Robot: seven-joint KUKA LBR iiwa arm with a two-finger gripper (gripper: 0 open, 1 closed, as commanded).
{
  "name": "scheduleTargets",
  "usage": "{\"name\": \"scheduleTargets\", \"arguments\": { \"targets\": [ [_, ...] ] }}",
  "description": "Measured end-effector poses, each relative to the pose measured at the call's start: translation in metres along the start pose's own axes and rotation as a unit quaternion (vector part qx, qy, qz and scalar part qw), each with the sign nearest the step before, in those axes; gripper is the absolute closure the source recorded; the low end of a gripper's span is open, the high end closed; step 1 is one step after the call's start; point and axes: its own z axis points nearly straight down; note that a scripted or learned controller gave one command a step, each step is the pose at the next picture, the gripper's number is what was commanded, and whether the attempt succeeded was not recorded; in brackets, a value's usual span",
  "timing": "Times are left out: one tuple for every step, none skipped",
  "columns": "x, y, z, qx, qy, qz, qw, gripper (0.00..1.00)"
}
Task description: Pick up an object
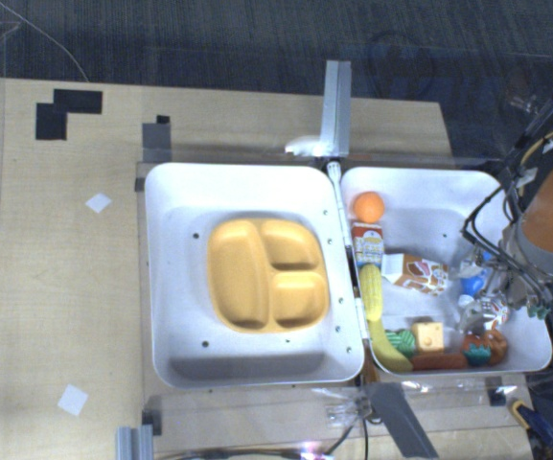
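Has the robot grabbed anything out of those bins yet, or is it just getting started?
Nothing looks picked yet. The arm's gripper is low over the right bin, among small items at its right end, but I can't see anything between its fingers. The banana and orange ball lie untouched. The yellow tray sits in the left bin. Grasping and lifting remain.

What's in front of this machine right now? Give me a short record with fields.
left bin: white, holds a yellow three-compartment plastic tray
right bin: white, holds a small orange ball, a yellow banana, a tan wooden cube and other small toys
arm: grey with orange band, over the right bin's right side
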Motion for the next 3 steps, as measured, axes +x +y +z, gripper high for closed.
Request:
{"name": "scheduleTargets", "arguments": {
  "targets": [
    [-0.004,0.002,-0.013,0.001,-0.006,-0.004,1.0,1.0],
    [-0.004,0.002,-0.013,0.001,-0.006,-0.004,1.0,0.0],
    [-0.101,0.014,0.004,0.0,-0.003,0.108,0.9942,0.0]
  ]
}}
